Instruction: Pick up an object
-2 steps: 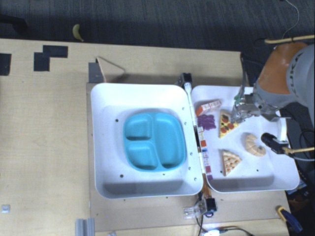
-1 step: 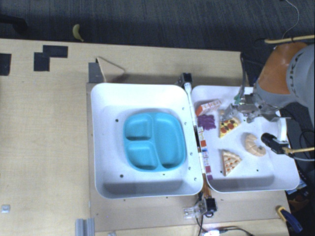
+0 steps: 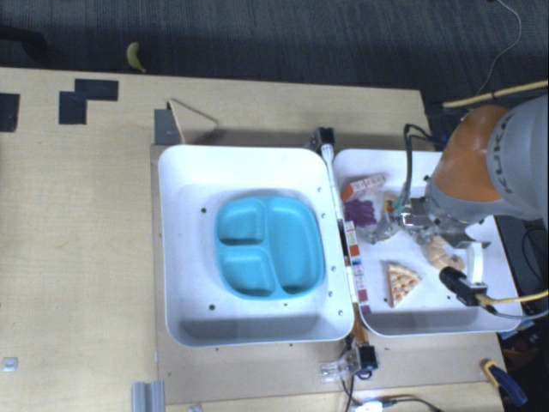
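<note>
Arm's (image 3: 506,157) pincer (image 3: 396,221) hangs low in the right bin (image 3: 429,323), can't tell its state, purple thing (image 3: 364,213) just left, pizza slice (image 3: 400,281) just below it, so it's lining up, next needs dropping onto one.

Arm (image 3: 525,157): thick grey rounded shell
Band (image 3: 466,163): glossy orange, bulging above the wrist
Wrist (image 3: 446,213): grey collar over silvery metal parts
Cables (image 3: 408,157): thin dark lead; yellow-tipped black plug lower down

Pale wooden bench (image 3: 77,230) — dark carpeted floor (image 3: 257,15) beyond, evenly lit
</note>
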Controlling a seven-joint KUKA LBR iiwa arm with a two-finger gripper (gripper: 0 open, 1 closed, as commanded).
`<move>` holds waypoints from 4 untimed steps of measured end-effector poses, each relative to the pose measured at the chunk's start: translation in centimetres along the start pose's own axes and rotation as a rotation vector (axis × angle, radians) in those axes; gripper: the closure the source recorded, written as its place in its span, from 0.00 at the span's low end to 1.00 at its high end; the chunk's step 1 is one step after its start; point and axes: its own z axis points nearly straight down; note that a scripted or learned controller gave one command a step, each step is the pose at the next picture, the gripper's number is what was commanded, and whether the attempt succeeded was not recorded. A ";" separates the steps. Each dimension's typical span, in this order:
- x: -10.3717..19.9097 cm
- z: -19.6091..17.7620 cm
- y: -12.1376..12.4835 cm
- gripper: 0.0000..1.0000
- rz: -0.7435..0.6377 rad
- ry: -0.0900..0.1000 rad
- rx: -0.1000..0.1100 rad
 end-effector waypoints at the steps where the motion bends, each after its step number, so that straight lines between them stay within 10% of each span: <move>1: 0.0 -1.2 0.2 1.00 -0.001 0.000 -0.006; 2: 0.0 -1.2 0.2 0.00 -0.001 0.000 -0.006; 3: 0.1 -2.3 0.4 1.00 -0.002 0.000 -0.009; 4: 0.1 -2.3 0.4 0.00 -0.003 0.000 -0.009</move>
